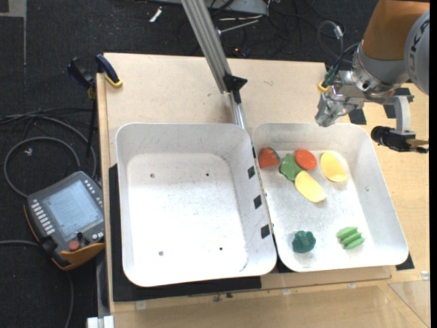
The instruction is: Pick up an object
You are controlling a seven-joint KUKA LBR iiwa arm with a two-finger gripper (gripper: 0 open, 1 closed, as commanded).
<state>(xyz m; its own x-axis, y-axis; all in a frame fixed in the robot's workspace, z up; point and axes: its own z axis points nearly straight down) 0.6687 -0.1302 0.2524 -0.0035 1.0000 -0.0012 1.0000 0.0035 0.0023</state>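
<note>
The right bin (382, 183) holds several small toy foods. A red piece (268, 158) lies by the divider, with a green piece (289, 167) and an orange-red piece (305, 159) beside it. Two yellow pieces (334, 166) (309, 186) lie near the middle. Nearer the front are a dark green broccoli-like piece (303, 241) and a light green ridged piece (351, 237). My gripper (328, 115) hangs above the bin's far rim, behind the orange-red and yellow pieces, with nothing seen in it.
The left bin (130, 149) sits next to the right one. A slanted metal pole (208, 36) crosses above the bench's back. A teach pendant (65, 214) lies on the floor at the left. Cables run along the dark floor.
</note>
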